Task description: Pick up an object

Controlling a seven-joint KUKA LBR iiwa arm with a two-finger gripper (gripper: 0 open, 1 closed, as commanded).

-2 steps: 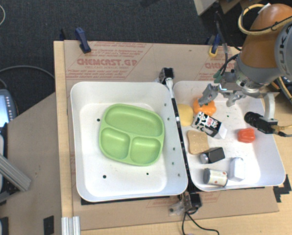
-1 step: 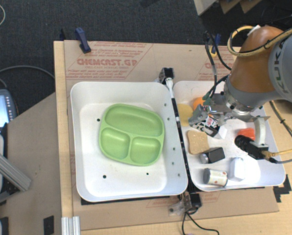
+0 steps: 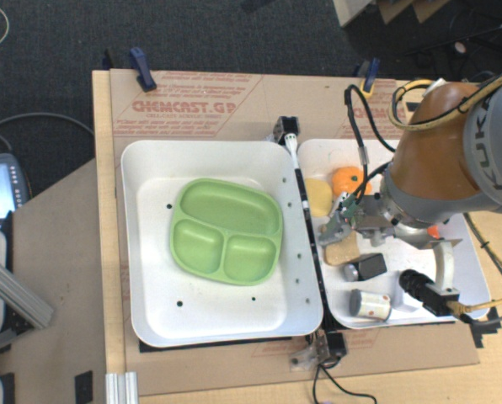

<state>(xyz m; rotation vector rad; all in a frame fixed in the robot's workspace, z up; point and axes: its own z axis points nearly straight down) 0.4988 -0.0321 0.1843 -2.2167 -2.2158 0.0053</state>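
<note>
Green divided plate (image 3: 227, 230) in left bin (image 3: 141, 251) | gripper (image 3: 345, 217) low in right bin (image 3: 478, 286), beside orange ball (image 3: 346, 178) | finger state: cannot tell

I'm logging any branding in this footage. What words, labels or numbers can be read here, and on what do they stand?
"CHEMCAST G P": large red print on the brown protective sheet covering the bench, above the left bin.
Smaller red lines around it: too small to read.
"KU": white letters on the arm, cut off at the picture's edge.

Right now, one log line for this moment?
arm: over right bin | gripper: low among items | grasp: unclear | green tray: left bin
</note>
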